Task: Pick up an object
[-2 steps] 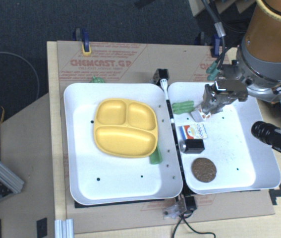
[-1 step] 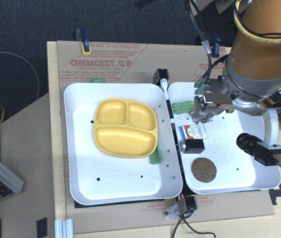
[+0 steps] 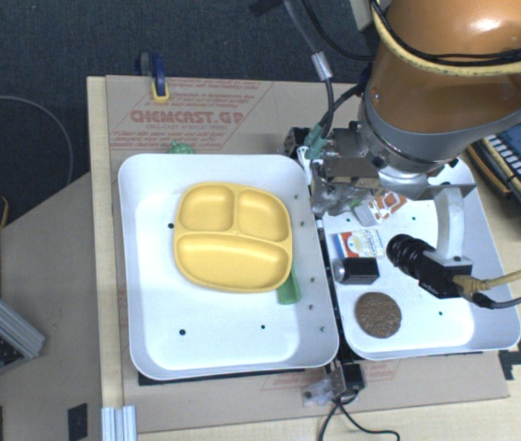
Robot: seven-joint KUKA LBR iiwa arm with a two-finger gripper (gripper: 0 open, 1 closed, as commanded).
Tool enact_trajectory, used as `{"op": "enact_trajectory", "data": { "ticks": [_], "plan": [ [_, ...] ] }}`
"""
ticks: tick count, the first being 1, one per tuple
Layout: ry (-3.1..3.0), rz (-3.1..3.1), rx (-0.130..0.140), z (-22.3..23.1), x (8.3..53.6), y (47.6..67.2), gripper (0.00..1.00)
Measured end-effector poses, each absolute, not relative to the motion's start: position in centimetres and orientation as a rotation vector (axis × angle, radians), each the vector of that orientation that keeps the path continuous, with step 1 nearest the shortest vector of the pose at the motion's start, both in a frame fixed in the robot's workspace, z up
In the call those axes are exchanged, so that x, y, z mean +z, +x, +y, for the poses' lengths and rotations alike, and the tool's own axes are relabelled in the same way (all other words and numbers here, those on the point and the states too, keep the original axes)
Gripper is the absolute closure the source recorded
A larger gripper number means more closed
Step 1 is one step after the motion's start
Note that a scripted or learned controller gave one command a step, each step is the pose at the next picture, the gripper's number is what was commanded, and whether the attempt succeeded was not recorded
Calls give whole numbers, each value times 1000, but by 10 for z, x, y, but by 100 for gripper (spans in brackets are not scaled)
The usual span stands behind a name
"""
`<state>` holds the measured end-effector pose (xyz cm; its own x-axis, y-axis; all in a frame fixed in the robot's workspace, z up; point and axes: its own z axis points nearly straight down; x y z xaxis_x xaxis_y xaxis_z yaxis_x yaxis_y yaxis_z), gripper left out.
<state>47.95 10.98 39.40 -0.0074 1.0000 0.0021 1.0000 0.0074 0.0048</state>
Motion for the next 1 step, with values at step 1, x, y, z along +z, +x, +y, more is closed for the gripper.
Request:
{"op": "enact_trajectory", "data": {
  "ticks": [1],
  "plan": [
    [2226,2223,-10,107,340,479,100]
  ]
}}
